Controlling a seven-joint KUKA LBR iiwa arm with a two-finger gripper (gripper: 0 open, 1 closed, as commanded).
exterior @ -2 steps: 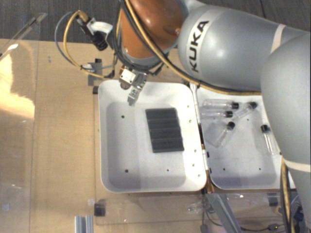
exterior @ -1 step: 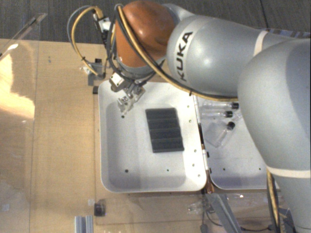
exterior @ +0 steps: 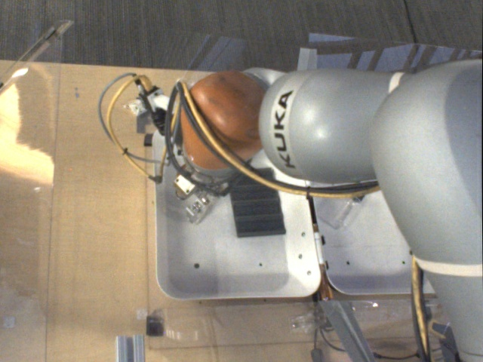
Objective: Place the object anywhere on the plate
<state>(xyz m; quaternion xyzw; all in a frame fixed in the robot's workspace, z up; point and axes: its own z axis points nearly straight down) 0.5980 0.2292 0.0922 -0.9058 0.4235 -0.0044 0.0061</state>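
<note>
My arm (exterior: pixel 324 127) reaches from the right over the left white bin (exterior: pixel 226 266); its orange band (exterior: pixel 223 119) hangs above the bin's far part. Below the band, the gripper (exterior: pixel 195 204) points down at the bin's left side, close to the floor. The wrist hides most of it, and I see nothing between its tips. A dark ribbed rectangular piece (exterior: pixel 258 208) lies flat on the bin floor just right of the gripper, its far end hidden under the arm.
The right white bin (exterior: pixel 370 266) adjoins the left one, mostly covered by the arm. Yellow and black cables (exterior: pixel 121 127) loop out over the wooden bench (exterior: pixel 68 225) left of the bin. A small dark block (exterior: pixel 154 324) sits on the bench near the front.
</note>
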